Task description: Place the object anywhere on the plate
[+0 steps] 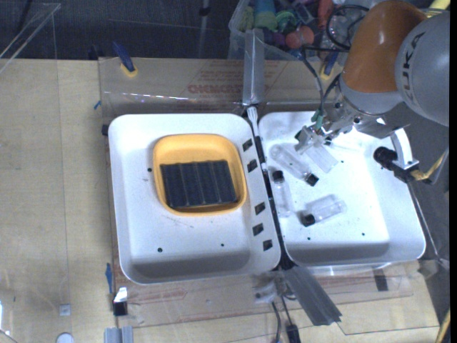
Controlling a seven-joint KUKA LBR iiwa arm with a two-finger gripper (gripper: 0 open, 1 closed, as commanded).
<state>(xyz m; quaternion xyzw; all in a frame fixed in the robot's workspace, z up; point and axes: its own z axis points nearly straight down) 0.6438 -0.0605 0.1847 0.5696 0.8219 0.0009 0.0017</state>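
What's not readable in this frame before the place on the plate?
- Tool, camera view: small and partly under the arm's wrist; finger state unclear.
- Clear objects in the right bin: transparent against white, outlines and count uncertain.
- Dark slab on the yellow plate: too small to identify.
- Arm: cut off by the top-right edge.

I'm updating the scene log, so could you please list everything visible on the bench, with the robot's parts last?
Bins: two, white, side by side; left, right.
Plate: one, yellow, in the left bin.
Dark ridged block: one, black, lying on the plate.
Clear bottles: about three, see-through with dark caps, in the right bin; one near the front, others nearer the divider, exact count hard to tell.
Tub of toys: one, mixed colours, behind the bins.
Arm: one, grey with orange band, over the right bin.
Gripper: one, above the bottles.
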